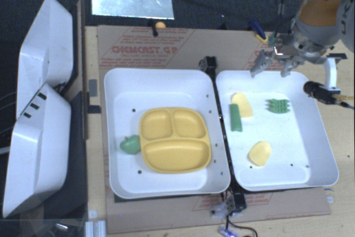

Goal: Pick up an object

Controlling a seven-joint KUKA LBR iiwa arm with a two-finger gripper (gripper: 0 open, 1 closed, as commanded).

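Observation:
My gripper (274,66) hangs above the far edge of the right bin (319,136), its two grey fingers spread apart with nothing between them. Below it in that bin lie a pale yellow wedge (242,105), a dark green stick (236,117) touching the wedge's left side, a spiky green piece (278,105) and a yellow oval piece (259,153) nearer the front. The spiky piece is the closest to the gripper, a little in front of it.
The left bin (119,91) holds a yellow divided tray (175,139) with a small green object (131,145) at its left side. Cardboard lies under both bins. White boxes stand at the far left, and a black clamp sits between the bins at the back.

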